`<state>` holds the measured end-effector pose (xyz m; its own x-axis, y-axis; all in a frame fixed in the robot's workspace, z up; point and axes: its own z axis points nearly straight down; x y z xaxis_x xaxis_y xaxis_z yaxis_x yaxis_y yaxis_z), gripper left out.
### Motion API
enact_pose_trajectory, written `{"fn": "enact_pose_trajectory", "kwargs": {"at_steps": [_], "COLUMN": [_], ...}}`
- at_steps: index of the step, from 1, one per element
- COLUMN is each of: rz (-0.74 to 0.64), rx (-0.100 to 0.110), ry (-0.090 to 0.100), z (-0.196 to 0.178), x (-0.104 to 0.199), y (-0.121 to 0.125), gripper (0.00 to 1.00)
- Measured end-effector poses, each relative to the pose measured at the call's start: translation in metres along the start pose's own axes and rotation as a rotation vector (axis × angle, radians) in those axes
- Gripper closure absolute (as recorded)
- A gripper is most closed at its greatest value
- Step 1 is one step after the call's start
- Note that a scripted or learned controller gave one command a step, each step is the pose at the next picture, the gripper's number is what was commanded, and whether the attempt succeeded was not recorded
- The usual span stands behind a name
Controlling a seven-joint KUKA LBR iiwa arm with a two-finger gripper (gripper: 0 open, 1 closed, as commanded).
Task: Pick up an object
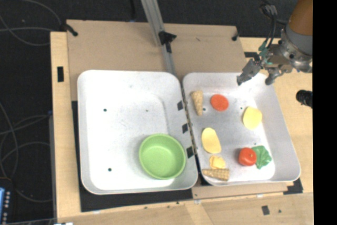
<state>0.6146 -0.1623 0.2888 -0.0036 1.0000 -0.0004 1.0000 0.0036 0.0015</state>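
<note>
The things to choose from lie in the right-hand bin [284, 163]: an orange-red ball [219, 103] near its upper middle, a yellow lemon-like piece [252, 117] to the right of it, a pale cone [197, 101] by the left wall, a flat yellow piece [211, 140] lower down, a red tomato [246, 156] touching a green leafy piece [262, 157], and a small yellow block [217, 162] resting against a waffle-like wedge [217, 174] at the near wall. None is held.

The gripper [256, 74] hangs over the bin's far right corner, its fingers spread wide with nothing between them — the ball and the lemon-like piece look nearest.

What could go wrong, as I judge it: the ball may roll from a closing finger; the tomato and leaf sit so close that a grasp might catch both or neither; the wedge and block hug the wall, leaving little room for a finger on that side. The cone lies just beside the left rim, equally awkward.

Open floor lies around the ball and the lemon-like piece. The left bin [105, 92] holds a green bowl [162, 156] near its lower right corner. A metal post [150, 5] rises behind the bins over the worktop [116, 45], well apart from the arm.
</note>
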Motion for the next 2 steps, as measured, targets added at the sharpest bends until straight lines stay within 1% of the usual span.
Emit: {"fn": "enact_pose_trajectory", "kwargs": {"at_steps": [1,2], "rz": [0.0,0.005], "rx": [0.0,0.007], "ry": [0.0,-0.002], "z": [0.0,0.063], "x": [0.0,0.0], "y": [0.0,0.0], "gripper": [0.0,0.0]}}
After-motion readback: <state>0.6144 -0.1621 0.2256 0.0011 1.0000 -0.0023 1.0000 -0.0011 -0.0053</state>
